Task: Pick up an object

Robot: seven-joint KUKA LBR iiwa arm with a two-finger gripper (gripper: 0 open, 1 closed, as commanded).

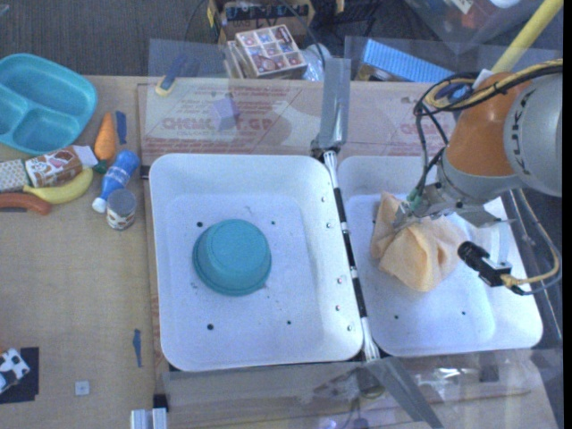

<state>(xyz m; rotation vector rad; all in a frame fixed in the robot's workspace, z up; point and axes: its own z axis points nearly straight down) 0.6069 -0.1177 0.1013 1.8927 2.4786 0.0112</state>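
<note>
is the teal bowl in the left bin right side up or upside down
Upside down. The teal bowl in the left bin shows a flat round base on top with its sides flaring out below, and no hollow interior is visible.

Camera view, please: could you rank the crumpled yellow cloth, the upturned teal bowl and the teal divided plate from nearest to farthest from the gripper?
1. Crumpled yellow cloth, right bin, right at the gripper.
2. Upturned teal bowl, left bin.
3. Teal divided plate, bench's far left corner.
</note>
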